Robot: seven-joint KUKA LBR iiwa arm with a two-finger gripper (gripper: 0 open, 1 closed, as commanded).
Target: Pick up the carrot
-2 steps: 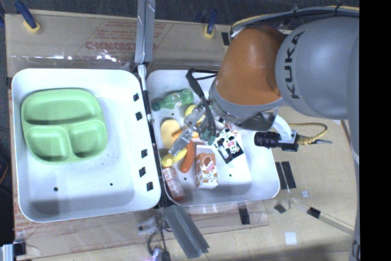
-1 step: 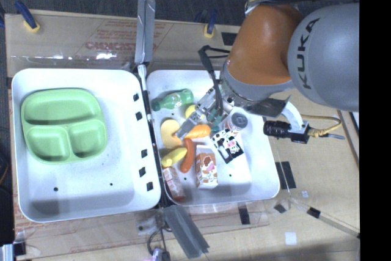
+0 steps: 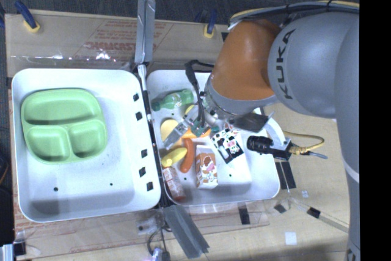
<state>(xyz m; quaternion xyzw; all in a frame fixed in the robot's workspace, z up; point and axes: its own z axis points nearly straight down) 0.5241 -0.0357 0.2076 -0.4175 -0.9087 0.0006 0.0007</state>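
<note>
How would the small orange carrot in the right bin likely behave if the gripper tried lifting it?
The small orange carrot looks like rigid, light toy plastic. Its rounded, tapered shape may roll or slip. It lies tight against the yellow banana and the small carton, so neighbours could shift.

carrot [image 3: 188, 154] – orange | tray [image 3: 63, 124] – pale green | bins [image 3: 36, 205] – white | small carton [image 3: 227, 143] – black-and-white cow patches

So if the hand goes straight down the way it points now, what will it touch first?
Most likely the carrot: the hand points down into the right bin, just above the carrot's upper end. The yellow banana lies close beside it, and depth is unclear from this view.
</note>
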